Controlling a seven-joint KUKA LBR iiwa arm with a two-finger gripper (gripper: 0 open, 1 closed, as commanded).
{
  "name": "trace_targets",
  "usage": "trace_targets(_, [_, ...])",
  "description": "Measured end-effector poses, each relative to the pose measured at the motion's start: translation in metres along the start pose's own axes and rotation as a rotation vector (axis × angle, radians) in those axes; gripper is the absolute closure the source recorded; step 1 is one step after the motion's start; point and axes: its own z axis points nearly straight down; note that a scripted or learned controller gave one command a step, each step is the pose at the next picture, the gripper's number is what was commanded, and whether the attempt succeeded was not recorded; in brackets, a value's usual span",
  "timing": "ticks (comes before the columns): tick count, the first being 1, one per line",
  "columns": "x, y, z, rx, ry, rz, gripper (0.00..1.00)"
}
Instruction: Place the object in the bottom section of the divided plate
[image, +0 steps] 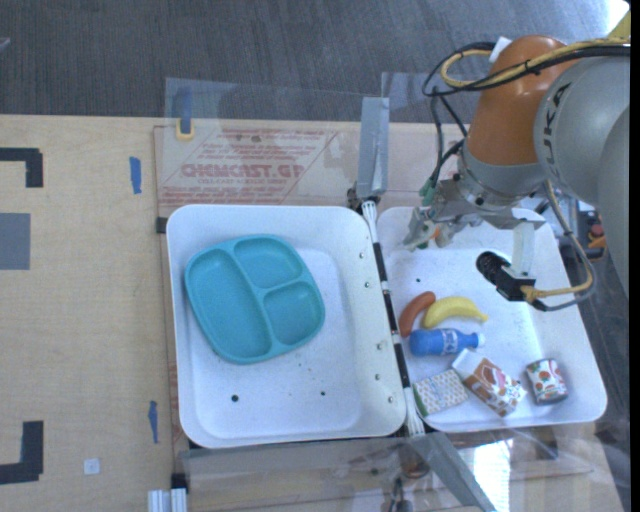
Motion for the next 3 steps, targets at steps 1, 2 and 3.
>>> trace_targets(1, [0.086,-0.005,-0.014,0.001,0.001,-0.108,1.0])
trace_targets(2, [0.137,0.029,-0.035,-0.015,-0.005,-0.354,1.0])
trace_targets(3, [0.203,-0.035,-0.057,-0.01,-0.003,-0.361,1.0])
